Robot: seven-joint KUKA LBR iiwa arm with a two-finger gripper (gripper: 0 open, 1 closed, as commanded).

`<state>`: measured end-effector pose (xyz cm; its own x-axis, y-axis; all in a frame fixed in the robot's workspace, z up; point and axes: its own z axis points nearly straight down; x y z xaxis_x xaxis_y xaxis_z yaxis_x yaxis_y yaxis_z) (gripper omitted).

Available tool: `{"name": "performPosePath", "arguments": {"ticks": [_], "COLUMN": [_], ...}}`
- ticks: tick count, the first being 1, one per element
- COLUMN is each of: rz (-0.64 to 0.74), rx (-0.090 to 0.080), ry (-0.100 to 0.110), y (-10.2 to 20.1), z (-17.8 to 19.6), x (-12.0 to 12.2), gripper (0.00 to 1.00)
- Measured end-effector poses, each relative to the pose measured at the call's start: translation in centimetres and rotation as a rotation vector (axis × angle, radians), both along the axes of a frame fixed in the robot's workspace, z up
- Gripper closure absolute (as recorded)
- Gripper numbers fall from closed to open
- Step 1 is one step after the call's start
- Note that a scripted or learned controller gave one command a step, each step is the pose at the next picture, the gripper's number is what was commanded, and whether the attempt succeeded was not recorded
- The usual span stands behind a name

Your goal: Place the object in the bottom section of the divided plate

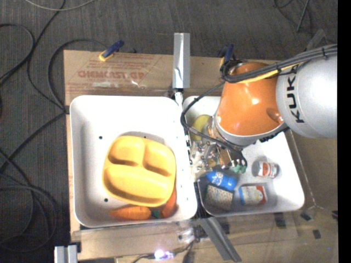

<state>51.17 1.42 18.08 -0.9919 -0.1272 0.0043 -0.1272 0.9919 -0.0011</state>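
A yellow divided plate (141,169) lies in the left bin (88,119), with two small sections at the far side and one wide section (136,183) at the near side. An orange carrot (130,213) lies at the plate's near edge, partly tucked under it. My gripper (211,155) hangs low over the left side of the right bin (293,193), under the arm's orange band (249,103). Just below it lies a blue and white packet (222,179). The arm hides the bin's far half.
The right bin also holds a small red and white can (266,170), a boxed packet (252,195), a dark mesh pouch (216,198) and a yellow item (201,124) beside the arm. A metal post (181,59) stands behind the bins. Cables lie on the floor.
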Motion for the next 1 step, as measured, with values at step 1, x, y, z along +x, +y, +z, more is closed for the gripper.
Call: {"name": "performPosePath", "arguments": {"ticks": [1], "rz": [0.354], "rx": [0.005], "ry": [0.002], "y": [6.16], "z": [-0.07], "x": [0.23], "gripper": [1.00]}}
